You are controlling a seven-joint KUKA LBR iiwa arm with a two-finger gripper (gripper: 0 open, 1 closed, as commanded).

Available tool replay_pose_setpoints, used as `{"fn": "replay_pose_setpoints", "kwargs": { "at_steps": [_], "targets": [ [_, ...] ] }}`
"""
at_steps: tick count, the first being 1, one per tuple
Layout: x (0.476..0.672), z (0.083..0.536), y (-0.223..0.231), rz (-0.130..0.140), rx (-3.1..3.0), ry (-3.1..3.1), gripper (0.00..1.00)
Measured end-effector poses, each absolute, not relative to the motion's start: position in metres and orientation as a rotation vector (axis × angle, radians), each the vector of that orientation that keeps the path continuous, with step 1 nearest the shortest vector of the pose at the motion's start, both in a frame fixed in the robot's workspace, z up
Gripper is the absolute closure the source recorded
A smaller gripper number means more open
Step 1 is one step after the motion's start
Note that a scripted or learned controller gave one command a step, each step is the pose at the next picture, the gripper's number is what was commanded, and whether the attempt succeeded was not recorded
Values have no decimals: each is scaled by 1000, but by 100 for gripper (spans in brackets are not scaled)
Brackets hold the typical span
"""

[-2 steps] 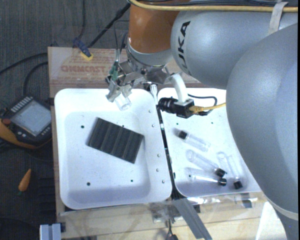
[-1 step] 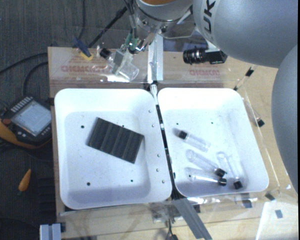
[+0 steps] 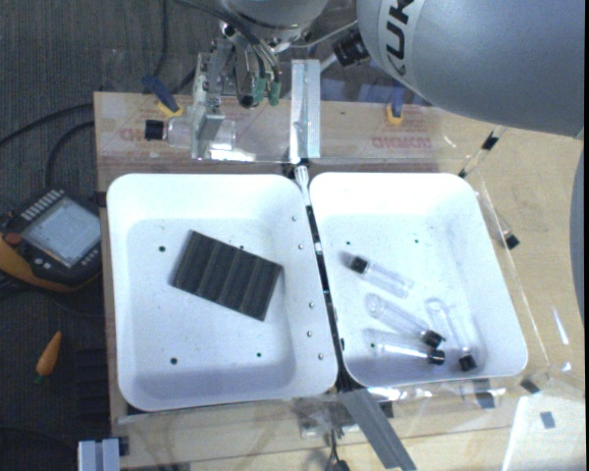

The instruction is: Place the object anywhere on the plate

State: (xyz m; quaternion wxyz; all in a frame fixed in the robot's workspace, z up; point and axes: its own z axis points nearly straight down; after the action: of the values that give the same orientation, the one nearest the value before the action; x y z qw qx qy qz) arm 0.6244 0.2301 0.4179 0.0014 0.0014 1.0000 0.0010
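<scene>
Grey arm (image 3: 471,37) overhead, fingers (image 3: 238,91) beyond bins, grip unclear, clear tubes (image 3: 402,317) well apart, dark ridged plate (image 3: 226,275)

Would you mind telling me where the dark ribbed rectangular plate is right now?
The dark ribbed rectangular plate lies tilted on the floor of the left white bin, near its middle.

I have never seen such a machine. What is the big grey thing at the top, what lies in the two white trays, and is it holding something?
The picture comes from one camera fixed above the bench, looking down at a slant. The big grey thing is a robot arm; its pincer hangs beyond the far edge of the trays, and I see nothing between its fingers. The left tray holds a dark ribbed plate. The right tray holds several clear tubes with black caps. Beside the bench lies a handheld controller.
</scene>
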Motion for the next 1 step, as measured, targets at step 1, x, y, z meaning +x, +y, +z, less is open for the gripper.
{"fn": "replay_pose_setpoints", "kwargs": {
  "at_steps": [1],
  "targets": [
    [657,390,234,6,239,3131,100]
  ]
}}
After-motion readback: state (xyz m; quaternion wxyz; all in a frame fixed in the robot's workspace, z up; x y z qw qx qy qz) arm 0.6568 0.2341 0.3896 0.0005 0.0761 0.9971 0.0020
